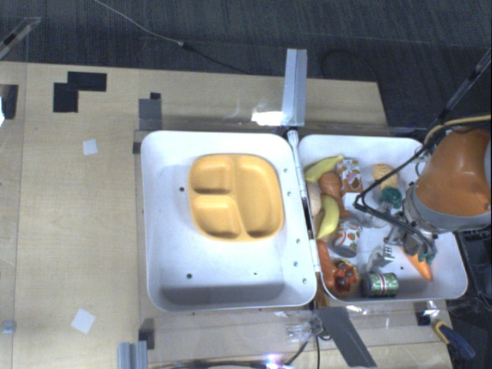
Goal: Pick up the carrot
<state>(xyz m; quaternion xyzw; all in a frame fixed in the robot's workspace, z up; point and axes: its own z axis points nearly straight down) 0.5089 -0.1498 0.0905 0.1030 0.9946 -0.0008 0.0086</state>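
A pale wooden table carries two shallow white bins side by side, seen from above at a slant. The left bin holds a yellow plate with three compartments, lying flat near the bin's centre. The right bin is crowded with toy food and small containers. The grey arm with its orange band reaches in from the right, over the right side of this bin. Its pincer hangs low above the bin floor near the front right; dark cables cross it, and whether its fingers are apart or together cannot be told. The carrot, small and orange, lies on the bin floor just beside the pincer, toward the front right corner; contact between them is unclear. A green can lies on its side just left of the carrot, by the front wall. Two yellow bananas sit along the bin's left side.
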